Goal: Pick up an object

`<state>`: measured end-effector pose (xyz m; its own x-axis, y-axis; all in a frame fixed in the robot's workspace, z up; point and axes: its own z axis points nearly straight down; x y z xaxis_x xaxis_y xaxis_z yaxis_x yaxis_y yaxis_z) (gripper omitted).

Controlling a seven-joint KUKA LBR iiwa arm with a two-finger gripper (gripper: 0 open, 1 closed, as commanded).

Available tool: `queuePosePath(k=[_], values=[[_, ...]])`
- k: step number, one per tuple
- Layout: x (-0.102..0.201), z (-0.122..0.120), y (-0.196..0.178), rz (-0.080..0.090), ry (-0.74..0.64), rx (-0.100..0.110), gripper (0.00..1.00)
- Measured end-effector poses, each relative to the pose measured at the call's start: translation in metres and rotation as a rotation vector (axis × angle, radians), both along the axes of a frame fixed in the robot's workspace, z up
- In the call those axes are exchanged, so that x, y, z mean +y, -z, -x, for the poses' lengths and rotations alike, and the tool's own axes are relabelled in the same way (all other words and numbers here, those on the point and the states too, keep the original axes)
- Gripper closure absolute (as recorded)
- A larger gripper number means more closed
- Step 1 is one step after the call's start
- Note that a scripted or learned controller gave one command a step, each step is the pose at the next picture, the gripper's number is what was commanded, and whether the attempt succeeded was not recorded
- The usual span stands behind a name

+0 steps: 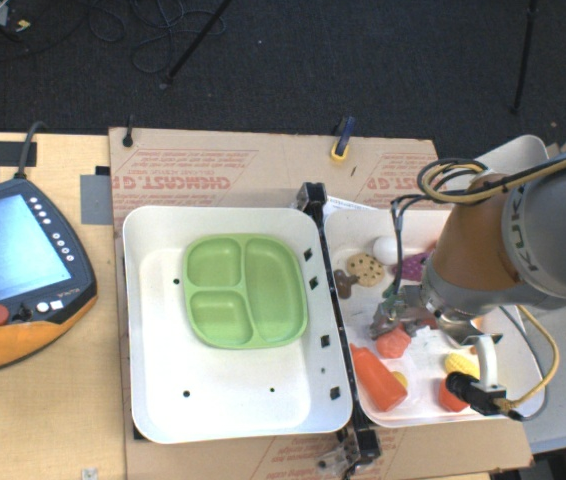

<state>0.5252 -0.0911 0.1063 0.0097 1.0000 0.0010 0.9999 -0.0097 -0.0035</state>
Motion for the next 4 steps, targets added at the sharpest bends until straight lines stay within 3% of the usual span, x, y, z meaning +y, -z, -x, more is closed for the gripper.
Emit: queuePosePath(k=[2, 3, 4], values=[[-0.008, 0.002, -0.104, 0.002, -0.01, -0.006, 1.0], [-0.01, 0.002, -0.122, 0.001, -0.009, -0.003, 1.0], [0.031, -0.019, -0.113, -0.001, -0.013, -0.001, 1.0]])
